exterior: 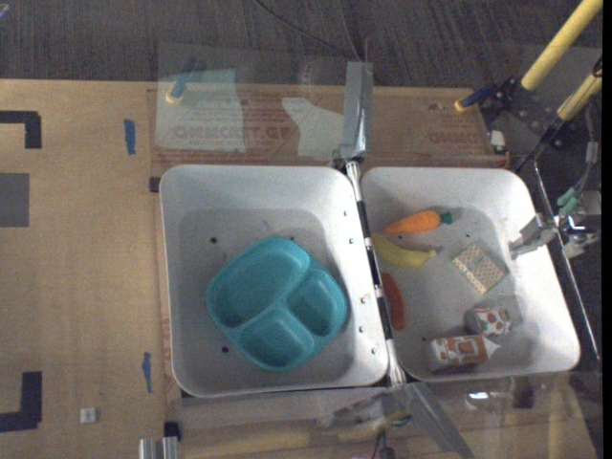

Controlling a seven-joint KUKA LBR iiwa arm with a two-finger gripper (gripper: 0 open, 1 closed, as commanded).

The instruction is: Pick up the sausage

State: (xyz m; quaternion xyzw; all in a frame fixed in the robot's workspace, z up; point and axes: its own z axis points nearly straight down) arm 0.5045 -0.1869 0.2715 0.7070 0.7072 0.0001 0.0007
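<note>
The sausage [394, 301] is a short red-orange piece. It lies in the right bin [545, 285] against its left wall, just below a yellow banana [406, 253]. My gripper [537, 236] sits at the bin's right rim, far to the right of the sausage and a little higher in the view. It is small and partly cut off there, and nothing shows in it.
An orange carrot [416, 222], a tan waffle-like square [478, 267] and two small cans [490, 320] [461, 350] share the right bin. The left bin [191, 218] holds a teal divided tray [277, 301]. A metal divider [368, 256] separates the bins.
</note>
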